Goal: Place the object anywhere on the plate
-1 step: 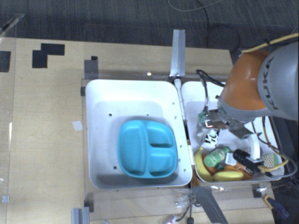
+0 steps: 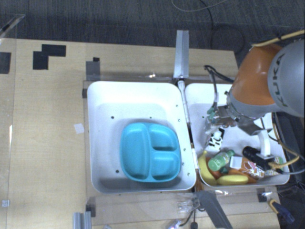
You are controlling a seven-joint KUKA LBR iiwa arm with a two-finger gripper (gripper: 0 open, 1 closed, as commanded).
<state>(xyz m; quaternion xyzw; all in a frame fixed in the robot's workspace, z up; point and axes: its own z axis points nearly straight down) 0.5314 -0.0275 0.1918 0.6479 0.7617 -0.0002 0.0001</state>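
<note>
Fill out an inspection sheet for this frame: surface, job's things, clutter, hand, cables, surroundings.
Surface: pale bench bearing a left bin and a right bin, side by side.
Job's things: blue divided plate in the left bin, nothing on it.
Clutter: banana, green toy, black-and-white toy and other pieces piled in the right bin's near end.
Hand: hand over the right bin, just above the black-and-white toy; whether it has a grasp is unclear.
Cables: thin cable looped on the floor.
Surroundings: dark carpet; black tape patches; metal post.
</note>
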